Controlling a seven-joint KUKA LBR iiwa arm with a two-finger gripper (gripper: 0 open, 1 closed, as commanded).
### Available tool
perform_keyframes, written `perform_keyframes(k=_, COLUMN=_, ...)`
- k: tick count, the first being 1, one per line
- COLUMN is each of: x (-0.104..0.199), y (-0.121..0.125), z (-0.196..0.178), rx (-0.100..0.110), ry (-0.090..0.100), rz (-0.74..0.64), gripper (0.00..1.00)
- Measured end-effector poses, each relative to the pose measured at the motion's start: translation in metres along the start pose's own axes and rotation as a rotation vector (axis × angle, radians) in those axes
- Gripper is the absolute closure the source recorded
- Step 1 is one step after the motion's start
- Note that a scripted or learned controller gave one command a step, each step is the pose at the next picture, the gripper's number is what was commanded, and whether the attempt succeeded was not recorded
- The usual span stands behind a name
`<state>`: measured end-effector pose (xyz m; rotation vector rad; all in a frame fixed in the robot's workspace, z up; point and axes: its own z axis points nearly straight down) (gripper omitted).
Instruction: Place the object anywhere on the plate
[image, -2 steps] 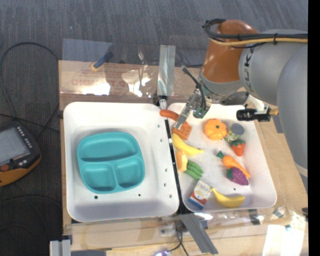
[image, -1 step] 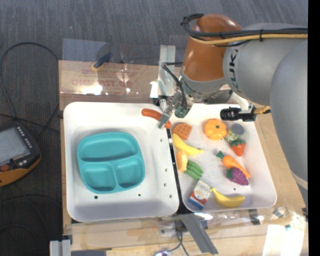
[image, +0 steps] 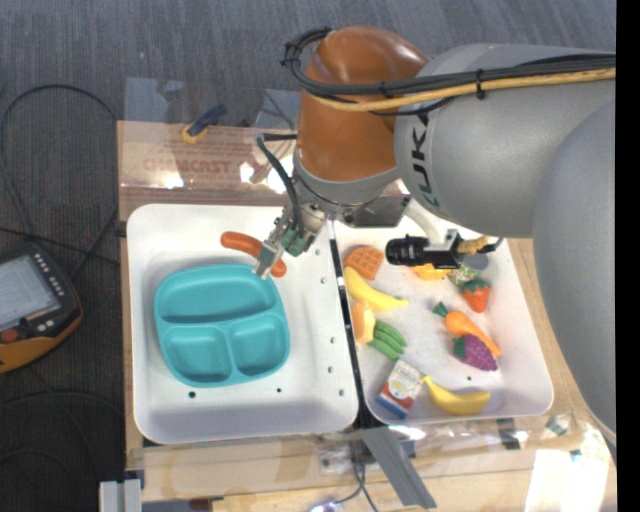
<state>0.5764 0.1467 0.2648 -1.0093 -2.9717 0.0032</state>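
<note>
Hovering at the plate's far rim, the claw pinches a sausage.

Sausage orange-red, lying flat in left bin, just beyond far right corner of teal three-compartment plate

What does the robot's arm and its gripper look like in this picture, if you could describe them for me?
The arm is bulky, rounded and light grey, with an orange-brown band above the wrist and dark KUKA lettering on the shell. Black and tan cables run along it. The gripper is small, with slim metallic fingers and greenish parts.
</note>
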Motion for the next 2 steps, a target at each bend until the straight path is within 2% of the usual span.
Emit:
perform_keyframes(k=1, x=0.0133, y=-0.0587, z=0.0561, rx=0.002, ry=0.0, rz=0.01, gripper=1.0)
perform_keyframes(k=2, x=0.0135, y=-0.0584, z=0.056, rx=0.001, ry=0.0, rz=0.009, gripper=0.0)
